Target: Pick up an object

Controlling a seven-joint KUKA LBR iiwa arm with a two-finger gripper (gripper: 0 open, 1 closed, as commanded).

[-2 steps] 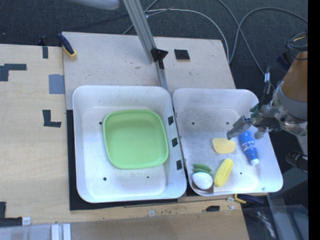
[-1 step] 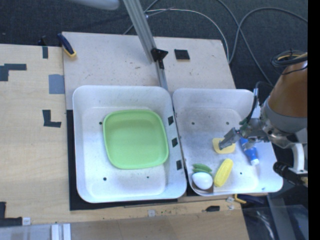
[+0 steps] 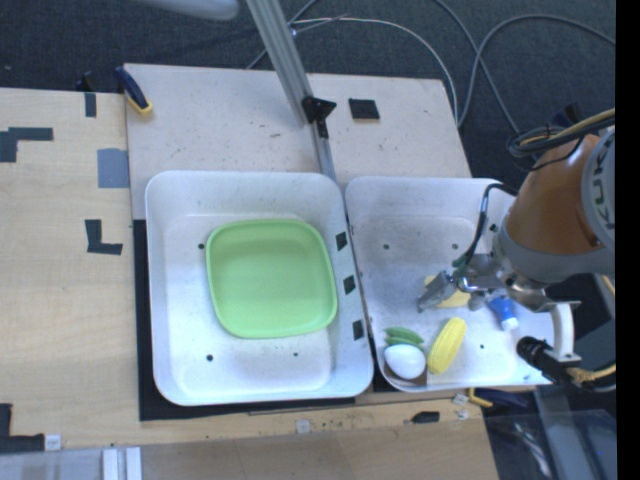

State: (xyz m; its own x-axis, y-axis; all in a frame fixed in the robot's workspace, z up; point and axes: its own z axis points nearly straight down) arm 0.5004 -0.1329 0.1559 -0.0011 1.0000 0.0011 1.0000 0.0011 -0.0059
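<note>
Pincer point(image 3: 437, 294), spread low in the right bin point(image 3: 400, 218) beside the corn cob point(image 3: 447, 343), risks closing on nothing.

Very little can be read here. The one lettering is on the grey and orange robot arm point(image 3: 562, 218), above and to the right of the two-finger gripper point(image 3: 437, 293): dark capital strokes on its pale casing at the picture's right edge, cut off by the frame, which look like a "K" and perhaps part of a "U". No label, number or sign can be made out on the objects just below the gripper or on the shallow white plastic bins point(image 3: 160, 268) to its left.
</note>
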